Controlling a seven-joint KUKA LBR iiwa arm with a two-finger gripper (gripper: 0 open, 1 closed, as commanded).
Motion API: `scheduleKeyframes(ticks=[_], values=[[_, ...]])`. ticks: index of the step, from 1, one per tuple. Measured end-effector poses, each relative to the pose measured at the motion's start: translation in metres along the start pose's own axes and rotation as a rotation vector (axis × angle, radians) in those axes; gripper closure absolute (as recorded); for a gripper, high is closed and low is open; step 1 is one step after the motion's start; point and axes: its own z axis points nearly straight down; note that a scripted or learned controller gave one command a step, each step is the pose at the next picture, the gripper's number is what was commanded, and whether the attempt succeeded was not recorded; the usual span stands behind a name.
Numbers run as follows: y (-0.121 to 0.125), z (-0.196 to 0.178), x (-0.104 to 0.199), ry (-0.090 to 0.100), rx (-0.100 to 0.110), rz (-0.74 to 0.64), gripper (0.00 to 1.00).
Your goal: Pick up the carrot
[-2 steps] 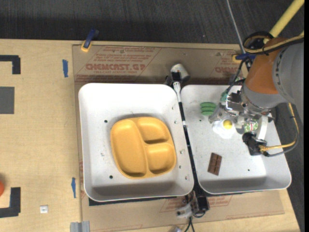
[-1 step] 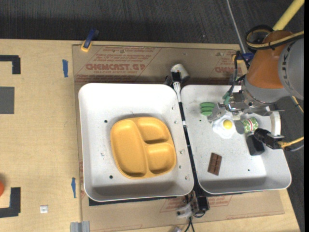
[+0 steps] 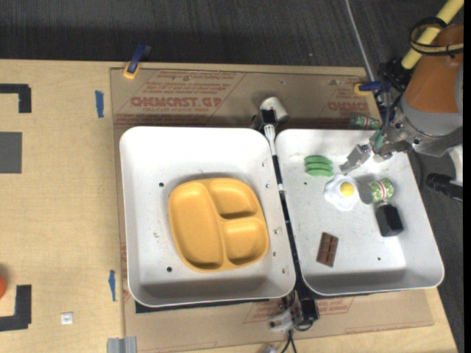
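Counter [image 3: 59,197] nearest me is pale wood, with black tape corners on its left part. An orange-red shape [image 3: 2,287] sits at the near left edge, cut off by the frame and well apart from both bins. I cannot tell if it is the carrot.

2 white bins lie side by side on a cardboard sheet [image 3: 184,94], touching along their inner rims.

- Left bin [image 3: 147,153]: 1 yellow divided tray [image 3: 218,223] with 3 compartments, lying flat at the middle.
- Right bin [image 3: 412,263], near part: a brown bar [image 3: 327,248] lies flat toward the left wall.
- Beyond it and to the right: a black block [image 3: 389,219], slightly tilted.
- Middle: a toy fried egg [image 3: 343,193], with a green-and-white striped item [image 3: 380,190] just beside it on the right. Whether the 2 touch is unclear.
- Farther back and left of the egg: a green pod-like piece [image 3: 319,166], apart from the egg.

The gripper [image 3: 355,160] hangs over the far part of the right bin, between the green piece and the striped item, just beyond the egg. I cannot tell if it is spread or pressed together, and I see nothing pinched in it. The arm [image 3: 434,87] comes in from the far right, orange band above the wrist.

Far edge of the cardboard: 1 blue-and-yellow clamp [image 3: 135,61] at the left corner.
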Motion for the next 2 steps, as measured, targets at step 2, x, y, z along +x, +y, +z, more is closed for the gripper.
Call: scheduleKeyframes(ticks=[2], values=[[-0.031,0.039,0.039,0.004,0.009,0.713,0.00]])
